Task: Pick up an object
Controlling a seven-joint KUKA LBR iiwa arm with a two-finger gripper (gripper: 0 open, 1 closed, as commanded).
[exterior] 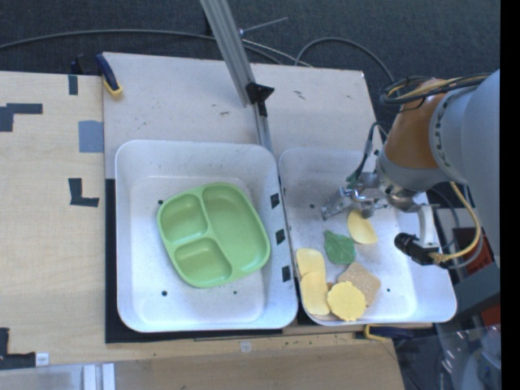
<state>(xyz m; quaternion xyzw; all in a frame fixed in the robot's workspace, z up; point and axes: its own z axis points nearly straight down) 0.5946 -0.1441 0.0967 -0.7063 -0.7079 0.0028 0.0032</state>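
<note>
Jaws are too blurry to tell if open or shut; the gripper (355, 201) hangs low in the right bin (431, 299). A yellow piece (362, 228) lies just below it, touching or nearly. Farther left, the left bin (130, 218) holds a green tray (213, 234).

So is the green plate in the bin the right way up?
Yes, right way up: the green plate shows its three hollow compartments, lying flat in the left bin.

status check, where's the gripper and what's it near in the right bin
Gripper low in the right bin, nothing seen between its fingers. Pale yellow piece just below it, green piece next. Other yellow pieces clustered at the front; nothing blocking.
</note>
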